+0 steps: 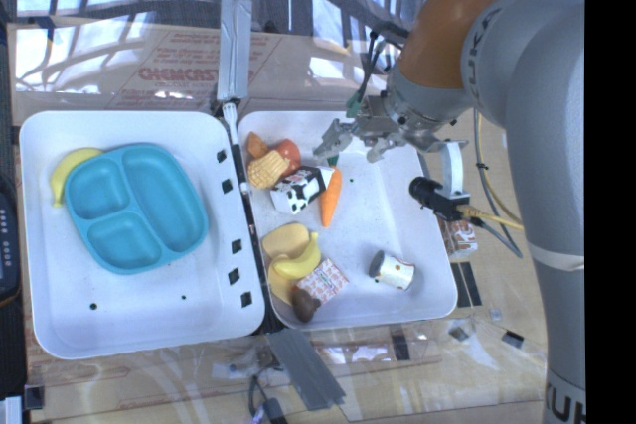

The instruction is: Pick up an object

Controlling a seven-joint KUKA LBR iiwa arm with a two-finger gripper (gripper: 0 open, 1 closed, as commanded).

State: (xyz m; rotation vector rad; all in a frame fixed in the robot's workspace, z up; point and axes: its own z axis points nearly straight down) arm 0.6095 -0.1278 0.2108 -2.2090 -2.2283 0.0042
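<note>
At the far left we see the left bin [40, 313], a shallow white tray with rounded corners. In it a smooth blue plastic plate [137, 207] with three compartments lies tilted, and a yellow banana [68, 170] curves along its upper left edge, touching it.

Moving right, a row of black clips runs down the seam between the bins. The right bin [422, 298] holds a cluster along its left wall: a ribbed yellow corn cob [264, 170] beside a red tomato-like ball [288, 153], then a black-and-white cow-patterned toy [299, 191] just beside them. The orange carrot [331, 197], a smooth tapered cone, touches the cow toy's right side; its long axis runs nearly up and down in the view, thick end up, tip pointing toward the near edge. Below sit a pale bread-like lump and a second banana [292, 265], with a small printed packet [321, 281] against them. A little white cylinder [393, 270] lies on its side, well apart to the right.

The gripper [338, 139] hangs over the bin's upper part, near the carrot's thick end, its fingers spread and holding nothing. The grey arm [527, 65] with its orange band fills the right.

The bins rest on cardboard and wood, with grey carpet beyond.
</note>
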